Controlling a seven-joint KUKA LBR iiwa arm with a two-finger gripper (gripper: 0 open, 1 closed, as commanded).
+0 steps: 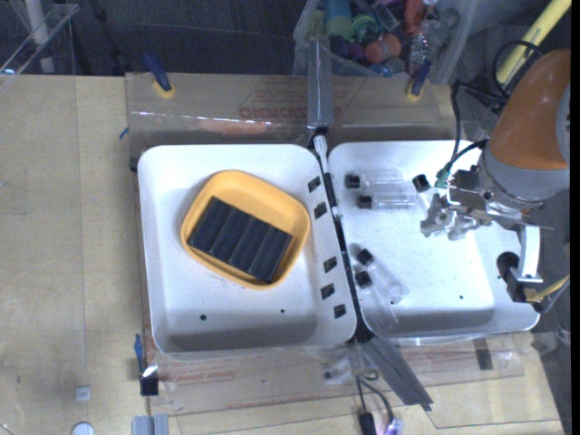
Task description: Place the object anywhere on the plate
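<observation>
My arm, grey with its orange band, rides highest over the counter and hangs above the white bin that does not hold the plate. I cannot tell whether my jaws are released or clenched, and I see nothing between them.

The other white bin carries the yellow plate, a smooth, rounded-square dish with a raised rim, turned askew. A dark ribbed slab lies flat on the plate, matte, inside the rim, its long axis running along the plate's diagonal. If that slab is the object, I judge the placing already done.

Otherwise the candidates are two small clear plastic pieces with black ends. One clear piece lies between the plate and my jaws, near them, its length pointing roughly along the line from jaws to plate. The second clear piece sits nearer the plate, close beside the ridge that parts the bins. Both look glossy, light and slippery, so I judge a grip across the short width safest.
</observation>
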